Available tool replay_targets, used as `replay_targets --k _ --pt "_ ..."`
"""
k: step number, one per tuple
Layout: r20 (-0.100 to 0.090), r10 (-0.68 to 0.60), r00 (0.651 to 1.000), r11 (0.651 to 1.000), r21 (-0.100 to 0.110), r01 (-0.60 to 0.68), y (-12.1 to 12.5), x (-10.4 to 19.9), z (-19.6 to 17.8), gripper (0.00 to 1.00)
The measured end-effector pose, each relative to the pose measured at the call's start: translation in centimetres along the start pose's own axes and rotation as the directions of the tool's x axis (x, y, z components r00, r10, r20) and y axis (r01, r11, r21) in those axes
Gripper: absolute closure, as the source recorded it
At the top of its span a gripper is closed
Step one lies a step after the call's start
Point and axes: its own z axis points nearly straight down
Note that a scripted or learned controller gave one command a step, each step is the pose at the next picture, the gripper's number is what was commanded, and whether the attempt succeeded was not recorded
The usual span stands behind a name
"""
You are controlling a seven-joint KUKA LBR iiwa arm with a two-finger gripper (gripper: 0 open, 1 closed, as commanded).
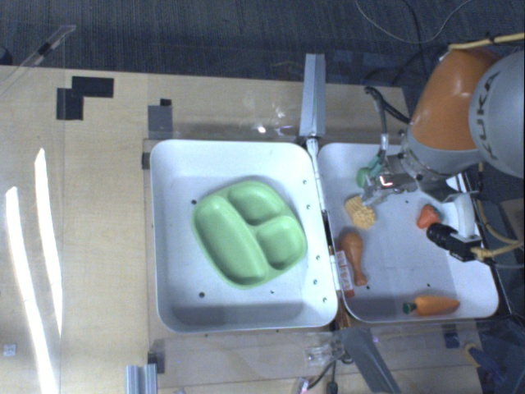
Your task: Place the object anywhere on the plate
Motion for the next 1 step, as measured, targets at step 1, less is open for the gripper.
replay_targets --k 1 --pt "0.000 0.118 0.993 0.993 0.001 -0.118 5.04 -1.59 1.18 1.00"
